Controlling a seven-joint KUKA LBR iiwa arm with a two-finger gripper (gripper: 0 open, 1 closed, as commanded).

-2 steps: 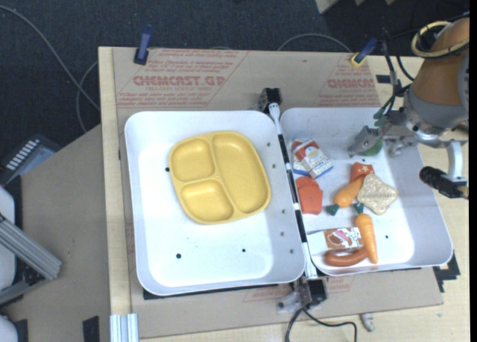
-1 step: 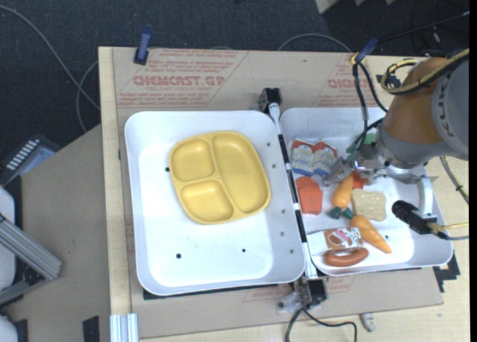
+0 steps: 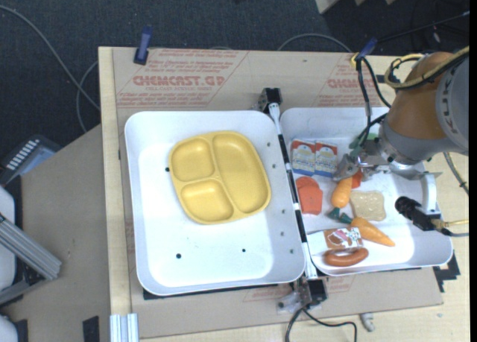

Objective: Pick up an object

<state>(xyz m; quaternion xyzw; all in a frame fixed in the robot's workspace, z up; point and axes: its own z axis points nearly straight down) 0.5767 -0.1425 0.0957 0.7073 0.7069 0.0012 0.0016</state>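
Observation:
My gripper [image 3: 355,168] hangs over the middle of the right bin [image 3: 328,121], reaching in from the right. Just below and left of it stands a small orange carrot [image 3: 341,192], its upper end touching or very near the gripper tip. Whether the carrot is held is unclear. A beige bread slice [image 3: 368,205] lies right of the carrot. A second carrot [image 3: 374,233] lies nearer the front. A white and blue carton pack [image 3: 314,158] sits at the bin's left, with an orange-red block [image 3: 309,196] below it.
A sausage [image 3: 345,258] and a red-and-white piece [image 3: 343,238] lie at the right bin's front edge. The left bin [image 3: 149,206] holds a yellow divided plate [image 3: 218,176]. The grey arm [image 3: 425,121] covers the right bin's far right corner.

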